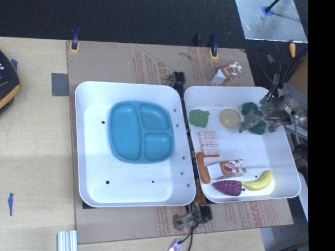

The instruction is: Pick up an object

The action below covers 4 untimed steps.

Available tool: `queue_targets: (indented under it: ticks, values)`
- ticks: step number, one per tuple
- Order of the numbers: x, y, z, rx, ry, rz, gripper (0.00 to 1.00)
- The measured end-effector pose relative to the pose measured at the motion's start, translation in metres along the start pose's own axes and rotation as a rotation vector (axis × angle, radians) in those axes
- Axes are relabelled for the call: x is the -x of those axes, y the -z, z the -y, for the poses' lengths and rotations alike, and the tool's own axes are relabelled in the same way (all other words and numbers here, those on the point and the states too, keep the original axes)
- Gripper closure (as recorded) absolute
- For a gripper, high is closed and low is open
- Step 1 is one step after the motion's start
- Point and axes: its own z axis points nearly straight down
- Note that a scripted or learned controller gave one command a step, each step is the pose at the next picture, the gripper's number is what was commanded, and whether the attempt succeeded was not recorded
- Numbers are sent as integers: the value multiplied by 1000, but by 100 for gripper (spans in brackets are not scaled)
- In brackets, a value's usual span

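Camera view shows us the gripper (250, 123) low at the upper right of the frame, inside the right bin (277, 158) beside a dark green object (250, 109) and a pale round object (229, 118); we cannot tell how it stands or whether it holds anything, so we judge the pick not yet done. The bin's far and right walls lie close to it, while open room lies toward the bin's centre; the banana (259, 181) and purple grapes (228, 187) crowd the lower edge.
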Motion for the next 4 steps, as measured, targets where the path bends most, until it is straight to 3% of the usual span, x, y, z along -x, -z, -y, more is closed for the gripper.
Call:
queue_targets:
  ticks: [1, 2, 3, 4]
  values:
    - [-2, -140, -76, -5, 2, 1, 0]
    - [19, -143, -120, 1, 1, 0, 0]
    - [20, -128, -123, 8, 5, 2, 100]
    - [19, -130, -122, 6, 6, 2, 0]
